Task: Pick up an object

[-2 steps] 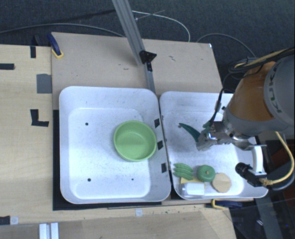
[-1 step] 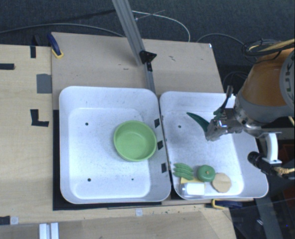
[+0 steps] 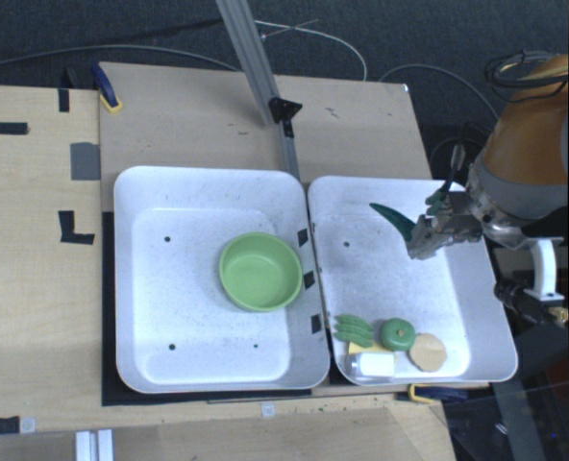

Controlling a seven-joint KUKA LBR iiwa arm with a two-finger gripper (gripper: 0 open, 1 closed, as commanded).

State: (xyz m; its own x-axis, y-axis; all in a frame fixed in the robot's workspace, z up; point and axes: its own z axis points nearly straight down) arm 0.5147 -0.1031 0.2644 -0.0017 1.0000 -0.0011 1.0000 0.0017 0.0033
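Note:
My gripper point(image 3: 423, 242) hangs over the right bin point(image 3: 477, 301), near its far right part, with the grey and orange arm reaching in from the right. A dark green, leaf-shaped object point(image 3: 390, 217) lies just left of the gripper tip, touching or nearly touching it; I cannot tell whether it is gripped. Along the near edge of the right bin lie a green ridged piece point(image 3: 355, 329), a green round piece point(image 3: 396, 333), a tan round piece point(image 3: 428, 352) and a white and yellow block point(image 3: 372, 363).
The left bin point(image 3: 150, 257) holds a light green bowl point(image 3: 260, 272), upright near the bin's right side. A grey pole point(image 3: 251, 51) slants down from the top toward the divide between the bins. Cables run across the dark floor behind the bench.

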